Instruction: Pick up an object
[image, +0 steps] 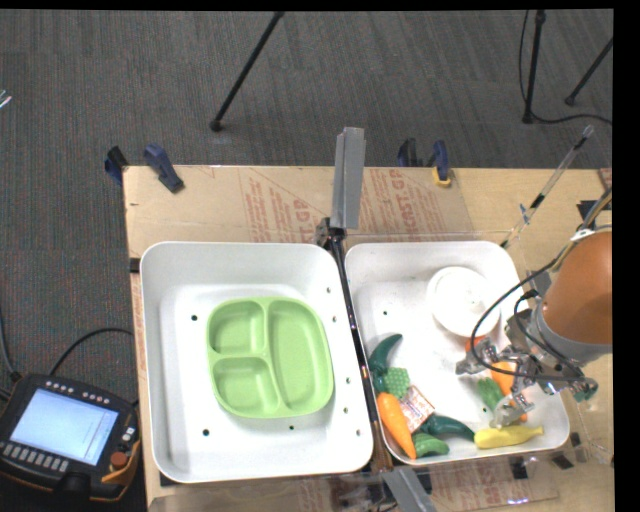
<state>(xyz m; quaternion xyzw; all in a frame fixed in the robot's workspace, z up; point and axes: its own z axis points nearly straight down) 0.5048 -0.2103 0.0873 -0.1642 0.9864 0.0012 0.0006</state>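
Right bin (400, 262), gripper (497, 382) near toys (410, 420)

One fixed camera above my desk (250, 205), tilted down, far enough out to take in both white bins (165, 300) and floor beyond the desk; my arm (585, 300) enters from the right.

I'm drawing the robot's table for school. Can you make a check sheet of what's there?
Surface: two white bins side by side on a bench.
Job's things: carrot, banana, green peppers, white plate in the right bin.
Clutter: green divided tray in the left bin.
Grippers: gripper low over the right bin's toys.
Cables: black loop by the wrist.
Surroundings: control tablet, tripod legs, carpet.
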